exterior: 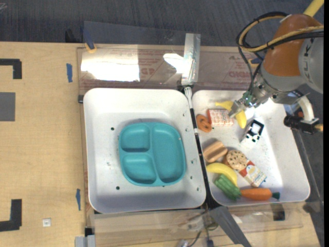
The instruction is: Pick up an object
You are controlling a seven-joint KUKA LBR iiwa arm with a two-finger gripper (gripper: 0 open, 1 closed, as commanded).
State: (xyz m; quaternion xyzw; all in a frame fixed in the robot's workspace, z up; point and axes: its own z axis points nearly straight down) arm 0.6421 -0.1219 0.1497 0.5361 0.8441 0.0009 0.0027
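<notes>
Nearest the camera, an orange plastic carrot lies along the near wall of the right shallow white bin, and I take that carrot as my marker for everything else. Touching its left end is a green toy pepper, with a yellow toy banana just beyond that. Just behind the carrot lies a small red-and-white packet, beside a round speckled cookie, and farther back-left a tan toy bread roll. Well behind the carrot, near the bin's far left corner, sit an orange pretzel-shaped toy and a pink-and-white carton, and a black-and-white patterned block lies a little right of them.

My claw hangs over that far end, well behind the carrot, with yellow toy pieces right at its tip; whether it is parted or closed, or grips anything, I cannot tell.

Far left of the carrot, the left white bin holds a teal three-compartment plastic plate. Both bins rest on the tan tabletop.
</notes>
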